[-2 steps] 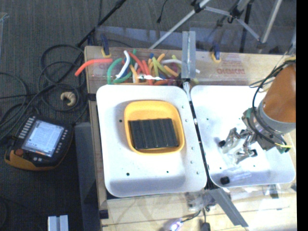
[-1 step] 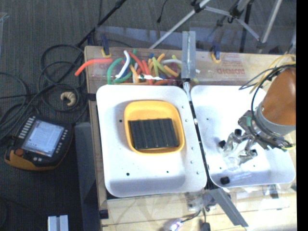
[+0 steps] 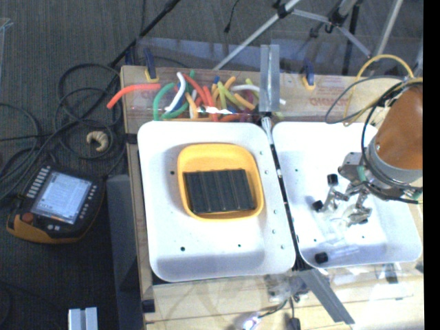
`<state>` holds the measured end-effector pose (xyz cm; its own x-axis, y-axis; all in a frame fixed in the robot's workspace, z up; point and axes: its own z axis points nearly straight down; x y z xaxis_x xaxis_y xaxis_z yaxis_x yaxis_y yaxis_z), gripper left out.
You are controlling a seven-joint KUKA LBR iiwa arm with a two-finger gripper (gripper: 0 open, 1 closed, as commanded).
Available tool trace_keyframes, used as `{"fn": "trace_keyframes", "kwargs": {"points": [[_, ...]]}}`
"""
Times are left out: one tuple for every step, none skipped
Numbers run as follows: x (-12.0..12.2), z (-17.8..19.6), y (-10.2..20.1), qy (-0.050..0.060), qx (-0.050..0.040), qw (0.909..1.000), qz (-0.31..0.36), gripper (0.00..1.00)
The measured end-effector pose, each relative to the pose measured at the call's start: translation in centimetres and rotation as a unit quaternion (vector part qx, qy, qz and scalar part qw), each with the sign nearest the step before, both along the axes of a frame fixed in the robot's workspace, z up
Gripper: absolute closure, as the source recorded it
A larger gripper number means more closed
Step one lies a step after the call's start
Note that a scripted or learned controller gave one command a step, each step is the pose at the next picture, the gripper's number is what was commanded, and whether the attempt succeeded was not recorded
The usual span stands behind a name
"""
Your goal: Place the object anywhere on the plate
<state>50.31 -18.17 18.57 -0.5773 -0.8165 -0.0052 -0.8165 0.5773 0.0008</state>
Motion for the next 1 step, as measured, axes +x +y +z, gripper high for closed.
{"fn": "trace_keyframes", "kwargs": {"points": [[-1.69, -3.99, 6.2, -0.002, -0.0116, 0.9888, 0.149, 1.0]]}}
